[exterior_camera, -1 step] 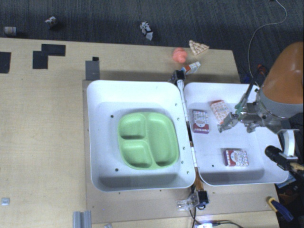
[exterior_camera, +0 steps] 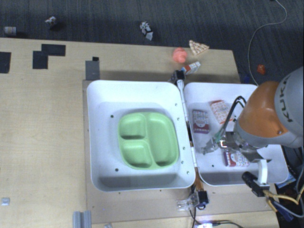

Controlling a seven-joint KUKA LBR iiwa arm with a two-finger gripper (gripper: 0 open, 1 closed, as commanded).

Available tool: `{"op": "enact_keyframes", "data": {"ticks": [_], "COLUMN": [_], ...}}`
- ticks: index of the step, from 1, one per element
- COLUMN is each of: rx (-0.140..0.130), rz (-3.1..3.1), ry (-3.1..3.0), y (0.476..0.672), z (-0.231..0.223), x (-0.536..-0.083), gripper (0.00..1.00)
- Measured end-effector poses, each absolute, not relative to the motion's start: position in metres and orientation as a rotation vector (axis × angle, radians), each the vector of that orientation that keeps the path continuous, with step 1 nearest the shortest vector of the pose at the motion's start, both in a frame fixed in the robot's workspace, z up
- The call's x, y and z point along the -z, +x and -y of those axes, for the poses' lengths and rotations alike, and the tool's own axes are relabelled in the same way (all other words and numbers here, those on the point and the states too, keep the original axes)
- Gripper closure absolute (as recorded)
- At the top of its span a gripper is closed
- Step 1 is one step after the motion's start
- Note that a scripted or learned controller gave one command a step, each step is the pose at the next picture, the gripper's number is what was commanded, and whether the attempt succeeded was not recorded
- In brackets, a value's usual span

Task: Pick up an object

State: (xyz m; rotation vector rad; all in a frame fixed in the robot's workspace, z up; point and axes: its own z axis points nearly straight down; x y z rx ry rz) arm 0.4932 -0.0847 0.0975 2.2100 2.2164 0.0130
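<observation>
Gripper (exterior_camera: 212, 147): low in the right bin, near its front edge; whether it is released or clenched cannot be told

Arm (exterior_camera: 266, 115): grey with an orange band, over the right bin's right side

Right bin (exterior_camera: 209, 177): white, holding flat packets

Front packet (exterior_camera: 236, 159): red and white, by the bin's front edge, just beside the gripper, partly under the arm

Middle packet (exterior_camera: 200, 120): dark red and white, by the bin's left wall

Far packet (exterior_camera: 220, 110): pale with red print, tilted, towards the back edge

Left bin (exterior_camera: 102, 141): white, carrying a green divided tray (exterior_camera: 147, 139) at its centre

Bench's far edge: pink ball (exterior_camera: 180, 55), patterned wedge (exterior_camera: 198, 47)
</observation>
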Motion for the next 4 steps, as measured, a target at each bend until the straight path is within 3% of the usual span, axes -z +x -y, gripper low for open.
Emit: {"op": "enact_keyframes", "data": {"ticks": [1,2,3,4], "rx": [-0.015,-0.006,-0.004,-0.004], "rz": [-2.211,-2.225,-2.224,-2.219], "ry": [2.207,2.215,2.216,2.215], "y": [0.495,0.572,0.571,0.539], "z": [0.086,0.013,0.014,0.098], "x": [-0.109,-0.185,-0.185,-0.087], "gripper": [1.00,1.00,0.00,0.00]}}
